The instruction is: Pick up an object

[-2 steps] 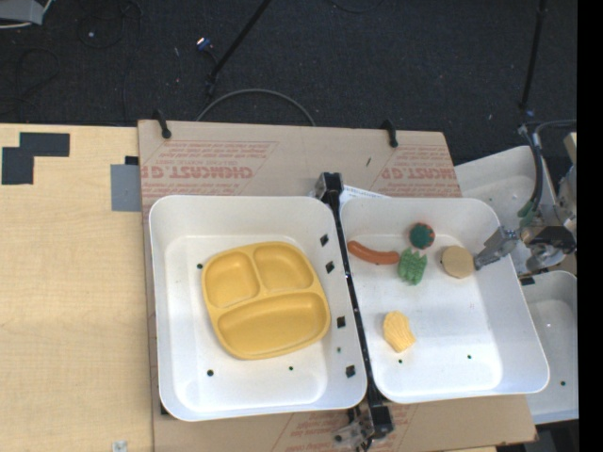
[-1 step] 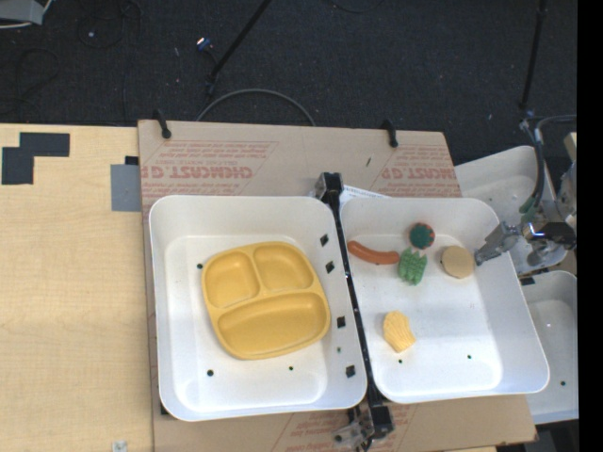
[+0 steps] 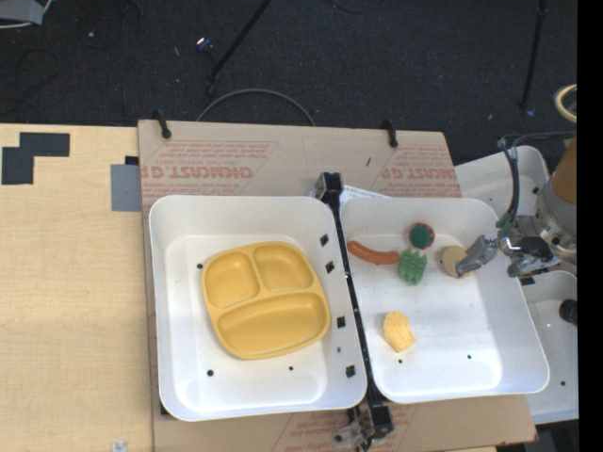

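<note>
Firstly, left bin: the shallow white plastic bin [image 3: 170, 252] carries a yellow plastic divided tray [image 3: 266, 299] with three compartments, lying near its middle.
Right bin: the second shallow white bin [image 3: 471, 365] carries five small things.
Near its left edge: an orange sausage-shaped toy [image 3: 373, 252].
Toward its far edge: a round teal and red ball [image 3: 421, 235], with a green knobbly block [image 3: 412, 266] just beside it.
Nearer its middle: a yellow corn-like lump [image 3: 399, 331].
Near its right edge: a tan round piece [image 3: 453, 258].
Gripper: the grey two-finger gripper [image 3: 474, 259] sits low at the tan piece; whether it grips cannot be told.
</note>
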Controlling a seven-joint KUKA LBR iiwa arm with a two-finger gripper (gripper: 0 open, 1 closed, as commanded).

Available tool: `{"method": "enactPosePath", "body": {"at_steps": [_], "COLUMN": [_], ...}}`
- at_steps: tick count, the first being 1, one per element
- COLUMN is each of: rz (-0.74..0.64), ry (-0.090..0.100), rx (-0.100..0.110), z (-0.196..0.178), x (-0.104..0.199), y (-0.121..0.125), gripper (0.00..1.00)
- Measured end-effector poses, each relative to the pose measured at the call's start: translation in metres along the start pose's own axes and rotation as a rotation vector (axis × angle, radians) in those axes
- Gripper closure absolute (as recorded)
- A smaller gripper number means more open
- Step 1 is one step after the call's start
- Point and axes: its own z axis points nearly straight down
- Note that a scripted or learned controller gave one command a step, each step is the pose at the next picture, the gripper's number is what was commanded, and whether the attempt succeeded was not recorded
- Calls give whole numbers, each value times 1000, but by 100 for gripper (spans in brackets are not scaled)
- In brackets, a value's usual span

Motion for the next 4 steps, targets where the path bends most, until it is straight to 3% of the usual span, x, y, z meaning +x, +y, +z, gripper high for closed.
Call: {"method": "enactPosePath", "body": {"at_steps": [2,3,4], "rz": [1,2,0], "ry": [1,1,-1], "rx": [1,0,-4], "z": [106,95,34], "x": [-12,-13,-14], "y": [-6,-6,-11], "gripper": [0,100,100]}}
